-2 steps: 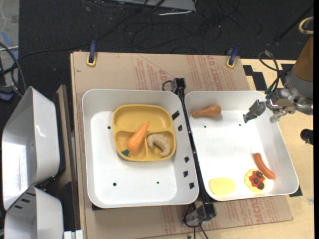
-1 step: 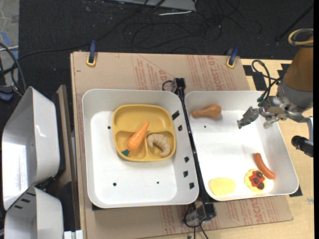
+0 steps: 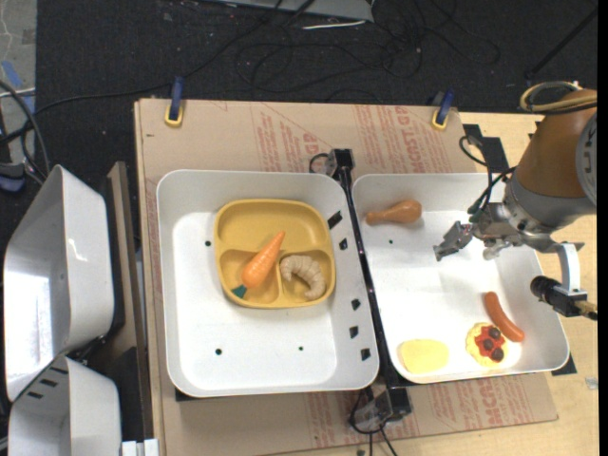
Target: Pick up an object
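The gripper (image 3: 454, 243) hovers with fingers spread and bare over the right bin (image 3: 429, 302). The chicken drumstick (image 3: 394, 214) lies near that bin's far edge; straddling its thick end before squeezing looks the surest approach.

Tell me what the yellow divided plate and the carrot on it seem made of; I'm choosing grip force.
The yellow divided plate looks like moulded plastic: uniform colour, matte with a soft sheen, rounded raised dividers. The carrot looks like toy food, probably plastic or rubber: flat orange with a green stub end and a smooth surface. Hardness can't be judged from this view.
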Available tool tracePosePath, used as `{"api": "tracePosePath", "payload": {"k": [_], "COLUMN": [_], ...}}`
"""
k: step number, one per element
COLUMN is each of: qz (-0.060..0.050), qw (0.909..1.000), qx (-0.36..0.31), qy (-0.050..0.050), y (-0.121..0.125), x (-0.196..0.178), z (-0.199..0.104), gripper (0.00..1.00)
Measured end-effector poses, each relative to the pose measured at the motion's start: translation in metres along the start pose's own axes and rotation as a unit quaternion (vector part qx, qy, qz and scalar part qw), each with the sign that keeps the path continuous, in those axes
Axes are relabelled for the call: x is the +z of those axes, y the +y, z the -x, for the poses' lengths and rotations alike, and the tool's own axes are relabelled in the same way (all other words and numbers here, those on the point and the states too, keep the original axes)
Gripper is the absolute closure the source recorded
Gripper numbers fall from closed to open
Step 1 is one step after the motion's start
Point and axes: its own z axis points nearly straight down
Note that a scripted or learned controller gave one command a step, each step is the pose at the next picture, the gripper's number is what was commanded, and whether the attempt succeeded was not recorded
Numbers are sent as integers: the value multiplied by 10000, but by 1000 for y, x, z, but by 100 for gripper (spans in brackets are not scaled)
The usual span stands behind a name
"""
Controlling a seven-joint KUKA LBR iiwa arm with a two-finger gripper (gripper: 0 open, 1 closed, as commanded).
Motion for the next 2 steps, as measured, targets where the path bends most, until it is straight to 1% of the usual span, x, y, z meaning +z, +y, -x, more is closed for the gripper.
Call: {"api": "tracePosePath", "payload": {"k": [1,2], "qz": [30,48], "qw": [10000,10000], "qx": [3,-7], "qy": [-9,-14], "y": [2,-3], "x": [-14,-60], "z": [1,-5], "gripper": [100,100]}}
